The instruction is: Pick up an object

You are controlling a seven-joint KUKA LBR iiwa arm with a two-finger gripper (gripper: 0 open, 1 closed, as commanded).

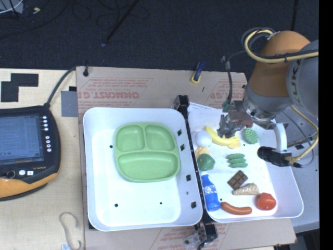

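Pincer (227, 127) sits low in the right bin (291, 191), right over the yellow banana (222, 139); from my remote seat I cannot tell its state or whether it touches the banana. Arm comes in from the right, orange band up top. Banana lies near the bin's far-left part, white egg (202, 138) just beside it on the left, green ridged piece (251, 136) to its right. Below: green pepper (206, 162), green bean pods (237, 160), brown chocolate piece (237, 179), cone-shaped pastry (245, 189), red tomato (266, 201), red sausage (237, 209), blue bottle (210, 192) along the left wall. Left bin (104, 202) holds a green divided plate (146, 152), lying flat. Tablet-style pendant (23, 145) rests on the tabletop (47, 212) far left.
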